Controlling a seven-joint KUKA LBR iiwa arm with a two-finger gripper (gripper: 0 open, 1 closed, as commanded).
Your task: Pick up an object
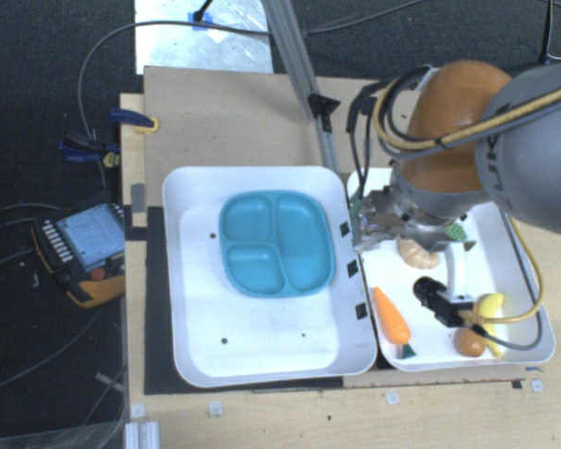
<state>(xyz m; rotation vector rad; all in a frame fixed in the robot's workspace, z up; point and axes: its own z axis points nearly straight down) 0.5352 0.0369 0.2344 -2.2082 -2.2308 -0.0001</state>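
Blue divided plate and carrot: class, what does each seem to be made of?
Blue divided plate: probably moulded plastic, judging by its even colour, soft sheen and rounded compartments. Carrot: likely a plastic toy, given its uniform orange, smooth surface and small green tip.

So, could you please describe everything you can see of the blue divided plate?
The blue plate is a rounded-square tray, light blue and plastic-looking, split by raised ridges into three compartments: one at its upper left, one at its lower left, and a long one down its right side. It lies flat, right side up, in the upper middle of the left bin, with nothing on it.
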